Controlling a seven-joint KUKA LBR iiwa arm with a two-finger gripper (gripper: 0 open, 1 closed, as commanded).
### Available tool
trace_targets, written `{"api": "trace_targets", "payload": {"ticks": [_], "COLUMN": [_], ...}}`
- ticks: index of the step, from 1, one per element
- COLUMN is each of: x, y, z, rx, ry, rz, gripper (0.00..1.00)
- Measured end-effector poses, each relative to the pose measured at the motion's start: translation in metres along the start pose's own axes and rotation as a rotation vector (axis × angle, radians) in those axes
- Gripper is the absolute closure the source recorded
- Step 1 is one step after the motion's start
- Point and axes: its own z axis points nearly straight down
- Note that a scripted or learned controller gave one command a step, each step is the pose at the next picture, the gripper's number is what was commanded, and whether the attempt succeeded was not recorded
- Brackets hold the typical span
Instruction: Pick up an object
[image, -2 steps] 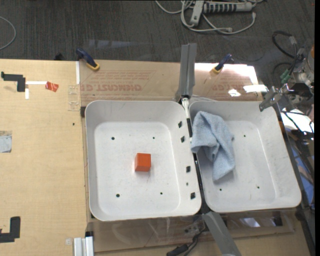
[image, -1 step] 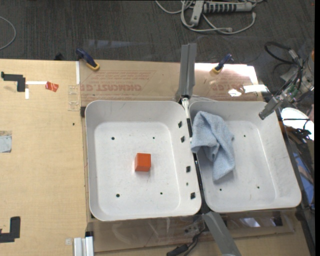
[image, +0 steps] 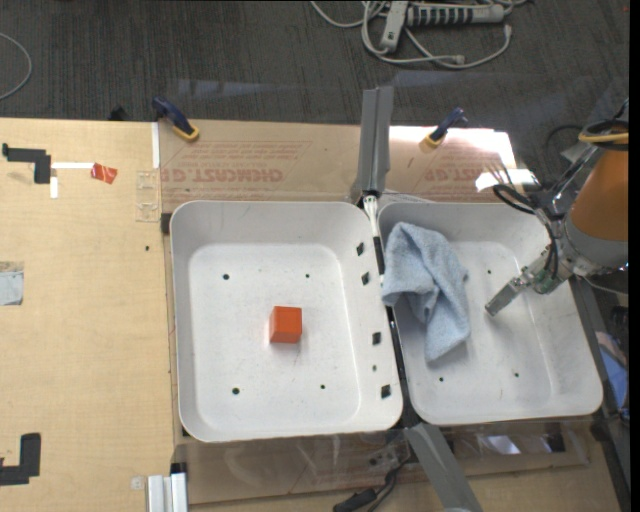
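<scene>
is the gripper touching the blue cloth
Apart. The camera view shows bare white bin floor between the gripper and the blue cloth.

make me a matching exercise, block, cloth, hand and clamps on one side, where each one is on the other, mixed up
Things:
1. block
2. cloth
3. hand
4. clamps

Places:
A. over the right bin's right part
B. on the cardboard behind the bins
C. middle of the left bin
D. left part of the right bin, up against its left wall

Pairs: 1-C, 2-D, 3-A, 4-B
</scene>
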Motion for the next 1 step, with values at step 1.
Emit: {"api": "trace_targets", "payload": {"ticks": [1], "x": [-0.0013], "y": [0.0], "z": [-0.01], "rx": [-0.002], "ry": [-0.003], "rz": [0.004], "gripper": [1.0]}}
